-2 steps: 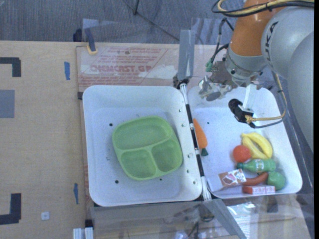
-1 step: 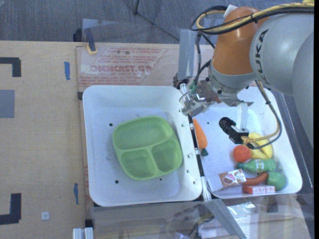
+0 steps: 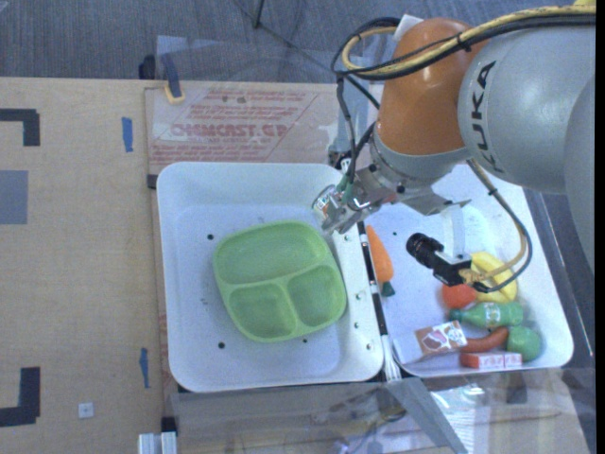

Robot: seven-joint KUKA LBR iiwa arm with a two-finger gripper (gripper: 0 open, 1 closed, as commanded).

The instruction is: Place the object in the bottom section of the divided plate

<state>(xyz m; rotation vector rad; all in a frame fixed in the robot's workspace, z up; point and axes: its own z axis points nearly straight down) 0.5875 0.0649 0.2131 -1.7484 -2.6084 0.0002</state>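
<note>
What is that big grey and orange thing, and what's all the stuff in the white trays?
That is a robot arm, seen by a camera looking down from above. At its tip is a small gripper for picking things up, hanging over the edge between two white bins. The left bin holds a green divided plate with three sections. The right bin holds toy food: a carrot, something yellow, green pieces and a small packet. I cannot see anything between its fingers.
</note>
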